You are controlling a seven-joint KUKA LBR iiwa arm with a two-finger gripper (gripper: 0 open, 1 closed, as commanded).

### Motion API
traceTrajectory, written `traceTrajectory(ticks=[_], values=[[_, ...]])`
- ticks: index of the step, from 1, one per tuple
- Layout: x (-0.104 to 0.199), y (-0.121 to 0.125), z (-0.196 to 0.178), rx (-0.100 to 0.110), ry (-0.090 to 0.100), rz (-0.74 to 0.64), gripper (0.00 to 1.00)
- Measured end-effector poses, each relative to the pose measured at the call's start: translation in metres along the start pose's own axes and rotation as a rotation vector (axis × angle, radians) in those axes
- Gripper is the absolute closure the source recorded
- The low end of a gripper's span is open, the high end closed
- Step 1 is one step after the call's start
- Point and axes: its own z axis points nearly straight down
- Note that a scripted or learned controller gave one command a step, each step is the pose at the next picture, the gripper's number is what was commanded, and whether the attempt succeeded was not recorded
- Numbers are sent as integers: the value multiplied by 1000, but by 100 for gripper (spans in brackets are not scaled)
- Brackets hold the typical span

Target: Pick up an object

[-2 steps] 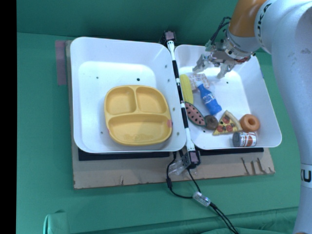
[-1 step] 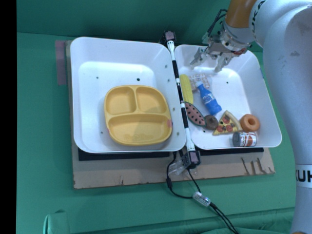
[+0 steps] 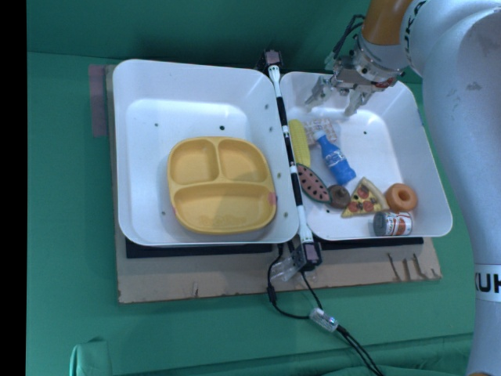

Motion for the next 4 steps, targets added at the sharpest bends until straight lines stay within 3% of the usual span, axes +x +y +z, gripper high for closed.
traceTrajectory(ticks=[1,2,3,4], values=[[0,0,0,0,0,0,0],[0,-4,0,-12,-1,3,0],[-2,0,0,1,4,-2,0],[-2,-9,0,-15,0,3,0]])
